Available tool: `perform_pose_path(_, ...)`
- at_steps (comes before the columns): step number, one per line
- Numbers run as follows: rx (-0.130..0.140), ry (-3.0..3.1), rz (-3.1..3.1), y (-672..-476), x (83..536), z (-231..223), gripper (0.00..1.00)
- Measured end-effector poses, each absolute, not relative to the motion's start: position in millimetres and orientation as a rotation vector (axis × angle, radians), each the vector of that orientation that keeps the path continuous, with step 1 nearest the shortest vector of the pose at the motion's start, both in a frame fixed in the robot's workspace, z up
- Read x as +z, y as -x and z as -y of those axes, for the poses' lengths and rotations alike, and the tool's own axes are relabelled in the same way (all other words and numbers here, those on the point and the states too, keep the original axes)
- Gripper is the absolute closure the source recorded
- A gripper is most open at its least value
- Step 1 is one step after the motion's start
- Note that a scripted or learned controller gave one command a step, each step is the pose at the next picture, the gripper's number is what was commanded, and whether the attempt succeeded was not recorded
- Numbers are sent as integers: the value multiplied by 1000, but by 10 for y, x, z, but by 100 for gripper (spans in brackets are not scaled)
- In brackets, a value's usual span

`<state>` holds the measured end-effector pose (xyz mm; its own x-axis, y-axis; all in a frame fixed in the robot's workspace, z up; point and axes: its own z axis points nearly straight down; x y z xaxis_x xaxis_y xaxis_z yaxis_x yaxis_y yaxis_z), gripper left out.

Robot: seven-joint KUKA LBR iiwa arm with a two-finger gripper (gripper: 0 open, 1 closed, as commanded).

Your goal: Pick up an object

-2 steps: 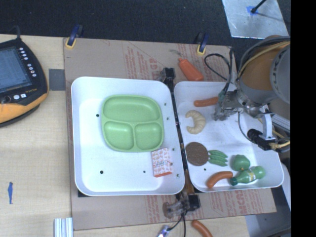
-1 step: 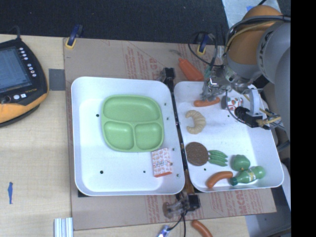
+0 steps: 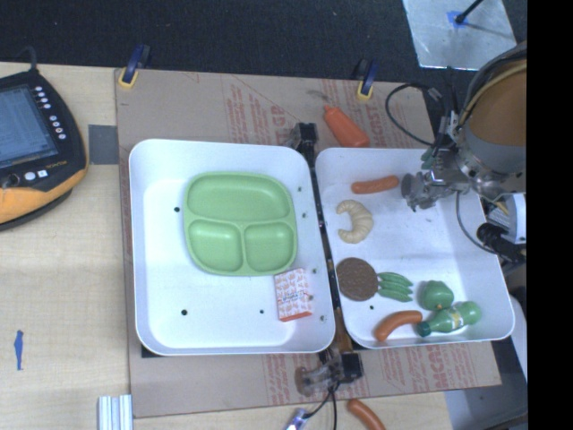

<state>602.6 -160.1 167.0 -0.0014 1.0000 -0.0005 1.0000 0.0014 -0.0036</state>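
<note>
My gripper [image 3: 419,190] hangs over the upper right part of the right bin [image 3: 488,267], just right of a thin orange-red sausage [image 3: 374,184]. Nothing shows in its grasp. Below the sausage lies a pale croissant [image 3: 355,220]. Further down are a brown round patty [image 3: 357,279], a green pea pod [image 3: 394,285], a green pepper [image 3: 436,293], a green bottle [image 3: 450,320] and a second orange sausage [image 3: 396,323]. The left bin [image 3: 157,240] holds a green divided plate [image 3: 241,222] and a small red-and-white packet [image 3: 293,294].
An orange carrot [image 3: 345,126] lies on the cardboard just above the bins, and another sausage [image 3: 367,413] lies below them. A teach pendant [image 3: 31,146] rests on the bench at far left. Cables loop around the arm at the right.
</note>
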Motion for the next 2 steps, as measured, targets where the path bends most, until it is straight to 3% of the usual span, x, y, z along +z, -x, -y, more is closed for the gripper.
perform_pose_path(1, 1, 2215, 2225, -6284, 2198, 1097, 100)
perform_pose_path(2, 7, 2210, 2228, -6137, 1914, -154, 100)
